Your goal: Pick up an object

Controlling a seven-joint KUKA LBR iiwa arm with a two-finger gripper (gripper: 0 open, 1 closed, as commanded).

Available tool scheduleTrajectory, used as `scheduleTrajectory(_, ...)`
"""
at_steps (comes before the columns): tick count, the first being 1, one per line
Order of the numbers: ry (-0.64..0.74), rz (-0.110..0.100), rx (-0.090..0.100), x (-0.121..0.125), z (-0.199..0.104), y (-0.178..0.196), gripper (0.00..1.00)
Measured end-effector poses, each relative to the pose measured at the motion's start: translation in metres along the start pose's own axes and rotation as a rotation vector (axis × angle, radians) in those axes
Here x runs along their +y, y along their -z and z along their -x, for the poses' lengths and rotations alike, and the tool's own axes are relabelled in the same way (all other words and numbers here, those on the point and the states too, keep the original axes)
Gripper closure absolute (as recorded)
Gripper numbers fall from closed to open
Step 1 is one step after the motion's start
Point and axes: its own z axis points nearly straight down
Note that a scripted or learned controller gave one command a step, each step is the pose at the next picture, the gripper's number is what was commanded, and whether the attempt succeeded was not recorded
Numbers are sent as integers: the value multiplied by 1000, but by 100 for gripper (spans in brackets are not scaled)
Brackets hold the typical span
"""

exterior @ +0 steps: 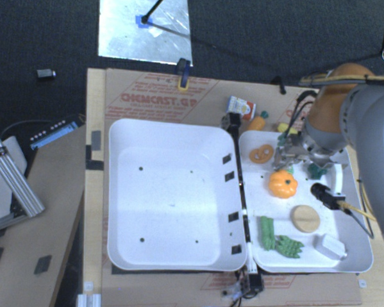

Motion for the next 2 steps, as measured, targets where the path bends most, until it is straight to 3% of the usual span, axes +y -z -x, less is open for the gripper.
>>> scheduleTrajectory(1,-7,-9,5,-85,-31,-12,100)
scheduleTrajectory(2,-6,2,1,-81,-29,0,100)
